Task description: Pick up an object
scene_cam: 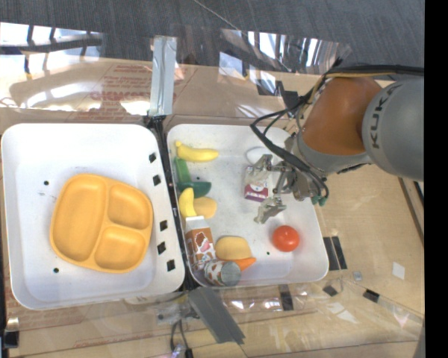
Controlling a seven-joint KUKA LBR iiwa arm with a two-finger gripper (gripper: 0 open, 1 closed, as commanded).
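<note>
My gripper (pixel 263 189) hangs low over the right bin (pixel 313 233), reaching in from the right below the orange wrist band. Its two fingers (pixel 269 212) stand apart, so it is open. A small red and white carton (pixel 254 192) lies on the bin floor in the gap between them; whether either finger touches it I cannot tell. A red tomato (pixel 286 238) sits just below the gripper, toward the front. A yellow banana (pixel 197 154) lies at the bin's back left.
Along the right bin's left wall lie a green item (pixel 184 171), a yellow piece (pixel 187 201), a brown box (pixel 200 243), a yellow fruit (pixel 232 246), a carrot (pixel 246 262) and a can (pixel 223 273). The left bin (pixel 22 155) holds a yellow divided tray (pixel 101 222).
</note>
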